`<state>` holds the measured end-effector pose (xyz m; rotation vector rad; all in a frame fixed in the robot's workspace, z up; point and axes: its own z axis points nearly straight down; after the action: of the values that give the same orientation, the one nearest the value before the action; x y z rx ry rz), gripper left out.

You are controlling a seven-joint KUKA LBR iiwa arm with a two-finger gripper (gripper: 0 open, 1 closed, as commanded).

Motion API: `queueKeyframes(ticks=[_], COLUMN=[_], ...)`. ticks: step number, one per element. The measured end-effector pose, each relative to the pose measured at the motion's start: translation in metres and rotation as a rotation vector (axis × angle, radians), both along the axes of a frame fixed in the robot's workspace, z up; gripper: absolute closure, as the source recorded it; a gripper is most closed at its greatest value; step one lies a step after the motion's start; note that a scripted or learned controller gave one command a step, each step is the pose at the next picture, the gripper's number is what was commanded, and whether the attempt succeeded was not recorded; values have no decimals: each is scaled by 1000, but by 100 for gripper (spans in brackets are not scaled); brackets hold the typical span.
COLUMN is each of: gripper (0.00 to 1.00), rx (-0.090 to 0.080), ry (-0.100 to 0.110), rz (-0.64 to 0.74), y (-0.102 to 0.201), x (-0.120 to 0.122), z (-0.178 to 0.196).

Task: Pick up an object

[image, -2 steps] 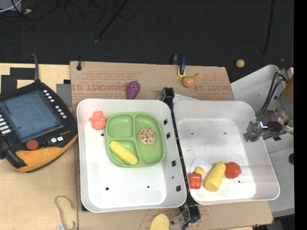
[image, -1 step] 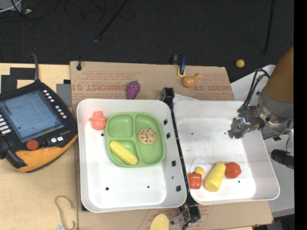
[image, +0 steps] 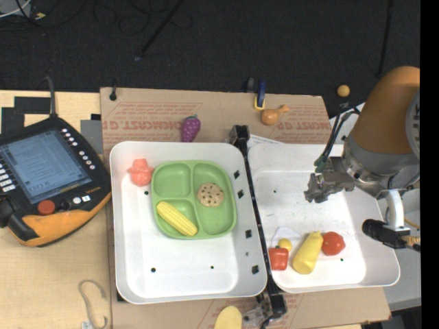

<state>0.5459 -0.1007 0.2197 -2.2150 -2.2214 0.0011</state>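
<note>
Over the right bin (image: 357, 184), my gripper (image: 317, 192) hovers, its state impossible for me to tell; nothing lifted yet, the yellow bottle (image: 307, 252) and tomato (image: 333, 243) await.

glossy plastic bins (image: 178, 279), matt cardboard (image: 151, 118)

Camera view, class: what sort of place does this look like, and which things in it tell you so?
Probably a robotics lab test bench. The clues: a grey-and-orange robot arm reaching over two white bins, toy food such as corn on a green divided plate, and a control pendant with a screen.
</note>
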Motion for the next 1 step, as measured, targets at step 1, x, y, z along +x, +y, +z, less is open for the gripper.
queueKeyframes(ticks=[1], gripper=[100], rx=[0], ry=[1], rz=[0], y=[51], x=[-9], z=[-4])
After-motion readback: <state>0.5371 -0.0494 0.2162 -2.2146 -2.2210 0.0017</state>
